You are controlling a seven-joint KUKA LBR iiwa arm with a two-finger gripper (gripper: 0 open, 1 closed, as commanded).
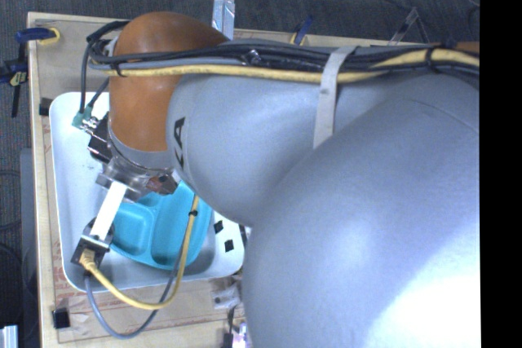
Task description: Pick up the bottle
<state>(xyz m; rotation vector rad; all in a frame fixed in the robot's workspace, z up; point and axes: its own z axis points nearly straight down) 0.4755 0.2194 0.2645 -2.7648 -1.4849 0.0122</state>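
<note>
My gripper (130, 175) hangs low over the left bin (61, 175), just above a blue tray-like object (151, 232), with the grey arm (342, 200) covering most of the bench. I cannot tell its state, nor where the bottle lies. I'd judge it wise to confirm the bottle's position before committing any descent.

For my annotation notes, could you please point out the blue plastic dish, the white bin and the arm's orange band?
Blue plastic dish (151, 234): camera view, inner hollow.
White bin (67, 144): camera view, left wall.
Orange band (143, 102): camera view, curved side.
</note>
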